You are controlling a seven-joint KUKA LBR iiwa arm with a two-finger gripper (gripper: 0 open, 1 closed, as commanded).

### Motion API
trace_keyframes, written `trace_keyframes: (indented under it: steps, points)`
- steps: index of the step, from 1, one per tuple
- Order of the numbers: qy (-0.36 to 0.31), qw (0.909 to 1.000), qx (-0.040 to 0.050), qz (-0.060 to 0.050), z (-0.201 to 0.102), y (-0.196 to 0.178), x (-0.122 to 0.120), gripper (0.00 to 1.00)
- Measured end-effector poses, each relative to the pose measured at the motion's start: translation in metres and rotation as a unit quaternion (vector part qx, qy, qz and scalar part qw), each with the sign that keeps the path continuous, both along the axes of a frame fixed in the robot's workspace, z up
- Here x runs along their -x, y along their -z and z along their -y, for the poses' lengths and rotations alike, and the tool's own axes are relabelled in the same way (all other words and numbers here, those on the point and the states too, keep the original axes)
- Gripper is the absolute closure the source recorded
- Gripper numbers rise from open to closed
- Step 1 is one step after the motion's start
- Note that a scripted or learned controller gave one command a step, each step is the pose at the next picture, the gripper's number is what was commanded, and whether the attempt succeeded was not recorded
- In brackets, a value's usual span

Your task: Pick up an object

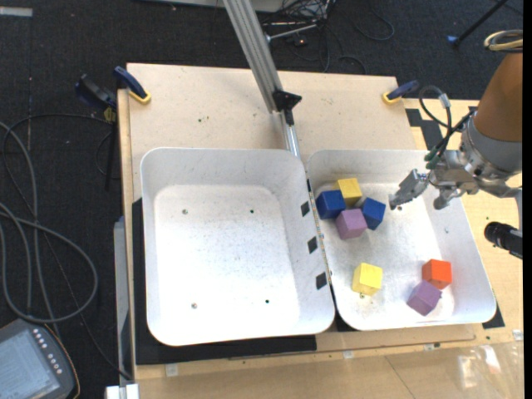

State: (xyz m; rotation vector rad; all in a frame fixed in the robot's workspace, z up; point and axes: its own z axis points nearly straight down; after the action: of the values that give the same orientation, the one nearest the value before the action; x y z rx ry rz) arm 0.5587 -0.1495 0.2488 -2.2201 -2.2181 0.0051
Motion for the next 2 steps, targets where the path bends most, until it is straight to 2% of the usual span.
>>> trace_keyframes:
  steps: [2]
  points:
    - [0.0,1.0,-0.0006,-0.001,0.001,0.128,-0.001,0.0]
